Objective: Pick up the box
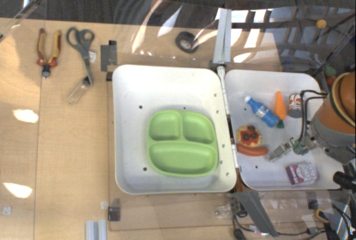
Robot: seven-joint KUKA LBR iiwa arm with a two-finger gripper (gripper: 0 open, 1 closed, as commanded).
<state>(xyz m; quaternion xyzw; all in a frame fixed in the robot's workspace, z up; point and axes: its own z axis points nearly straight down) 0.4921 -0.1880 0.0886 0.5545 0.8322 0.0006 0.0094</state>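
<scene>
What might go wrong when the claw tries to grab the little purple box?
1. The claw sits over the toy sausage and pizza, not over the purple box, so it might pinch the wrong toy.
2. The box lies flat near the right bin's front edge, so the claw might just push it against the rim.
3. The blue bottle and carrot lie close by and might get bumped.

the bench (55, 139) looks like pale wood with a smooth, faintly shiny finish. both white bins (167, 83) look like smooth plastic, and the green tray (182, 141) is matt plastic (three compartments). the box (301, 173) seems printed card.
</scene>
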